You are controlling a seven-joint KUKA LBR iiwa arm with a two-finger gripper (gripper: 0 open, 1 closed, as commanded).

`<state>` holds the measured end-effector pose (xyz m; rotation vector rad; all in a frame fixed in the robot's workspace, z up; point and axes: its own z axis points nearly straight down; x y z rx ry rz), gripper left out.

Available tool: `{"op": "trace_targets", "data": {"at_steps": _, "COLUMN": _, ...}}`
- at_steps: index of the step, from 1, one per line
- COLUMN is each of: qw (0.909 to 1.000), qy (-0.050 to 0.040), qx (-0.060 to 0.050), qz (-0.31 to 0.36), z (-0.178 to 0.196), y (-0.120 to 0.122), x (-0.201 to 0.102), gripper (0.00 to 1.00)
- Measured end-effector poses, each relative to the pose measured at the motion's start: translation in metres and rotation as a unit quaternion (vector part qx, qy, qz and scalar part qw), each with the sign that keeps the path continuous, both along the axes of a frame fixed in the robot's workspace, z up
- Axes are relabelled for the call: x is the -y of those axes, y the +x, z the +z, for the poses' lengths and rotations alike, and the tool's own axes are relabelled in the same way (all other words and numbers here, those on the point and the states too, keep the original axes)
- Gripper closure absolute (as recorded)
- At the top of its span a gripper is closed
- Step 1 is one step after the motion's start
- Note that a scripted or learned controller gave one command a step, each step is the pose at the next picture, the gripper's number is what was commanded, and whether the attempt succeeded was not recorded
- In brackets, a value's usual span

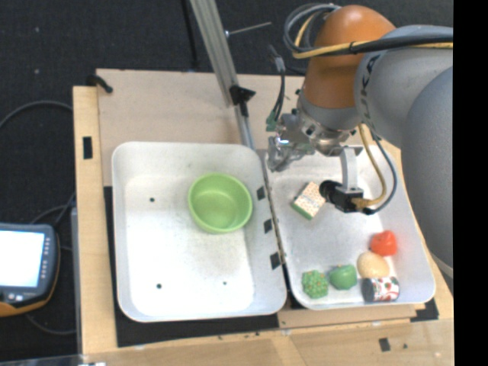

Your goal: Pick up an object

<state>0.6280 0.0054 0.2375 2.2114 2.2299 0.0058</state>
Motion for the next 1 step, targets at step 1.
{"op": "trace_targets", "data": {"at_steps": 1, "qw": 1.0000, "qy": -0.0003, "qx": -0.002, "qz": -0.001, "z": -0.0089, "y": -0.0072, "x": -0.0525, "gripper": 1.00}}
